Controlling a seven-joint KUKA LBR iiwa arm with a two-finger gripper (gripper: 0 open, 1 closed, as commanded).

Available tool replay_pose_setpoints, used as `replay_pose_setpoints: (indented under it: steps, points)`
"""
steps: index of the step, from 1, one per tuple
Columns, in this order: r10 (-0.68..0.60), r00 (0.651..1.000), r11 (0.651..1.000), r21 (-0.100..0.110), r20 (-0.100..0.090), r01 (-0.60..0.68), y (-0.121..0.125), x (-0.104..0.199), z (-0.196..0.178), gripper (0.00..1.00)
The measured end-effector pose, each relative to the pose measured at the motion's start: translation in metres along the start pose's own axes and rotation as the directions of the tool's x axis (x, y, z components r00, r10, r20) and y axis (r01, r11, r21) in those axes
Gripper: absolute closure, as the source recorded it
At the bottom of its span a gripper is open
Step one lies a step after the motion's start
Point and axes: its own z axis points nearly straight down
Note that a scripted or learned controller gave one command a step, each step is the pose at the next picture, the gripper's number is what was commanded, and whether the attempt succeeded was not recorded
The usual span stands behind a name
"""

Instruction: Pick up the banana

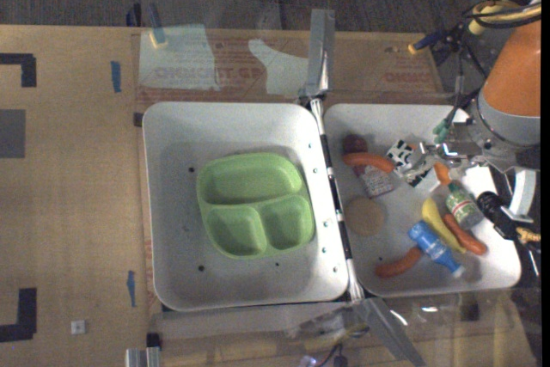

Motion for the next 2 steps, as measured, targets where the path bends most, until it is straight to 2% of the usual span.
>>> replay_pose_setpoints:
  steps: [1, 2]
  points:
    - [-0.086, 0.996, 0.996, 0.000, 0.000, 0.086, -0.013, 0.063, -0.026, 0.00]
    - [-0.286, 0.958, 0.958, -0.001, 0.000, 0.286, -0.068, -0.018, 0.058, 0.00]
